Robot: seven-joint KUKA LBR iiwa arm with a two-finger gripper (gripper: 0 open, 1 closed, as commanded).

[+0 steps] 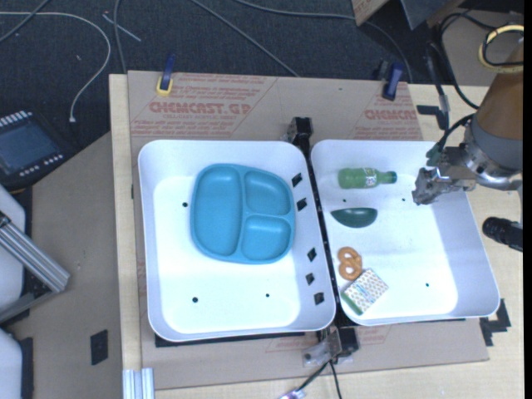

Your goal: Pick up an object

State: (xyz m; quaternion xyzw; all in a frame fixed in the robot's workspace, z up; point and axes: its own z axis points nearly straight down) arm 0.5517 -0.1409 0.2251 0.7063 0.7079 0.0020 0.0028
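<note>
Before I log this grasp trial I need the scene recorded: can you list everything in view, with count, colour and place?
divided plate: 1, blue, in the left bin
bottle: 1, green, lying on its side at the back of the right bin
bowl: 1, dark green, right bin, in front of the bottle
pretzel: 1, orange-brown, right bin, near the divider
packet: 1, patterned with a green edge, front of the right bin
bins: 2, white, side by side
clamps: 2, blue, at the board's back edge
gripper: 1, grey, over the right bin's back right
</note>
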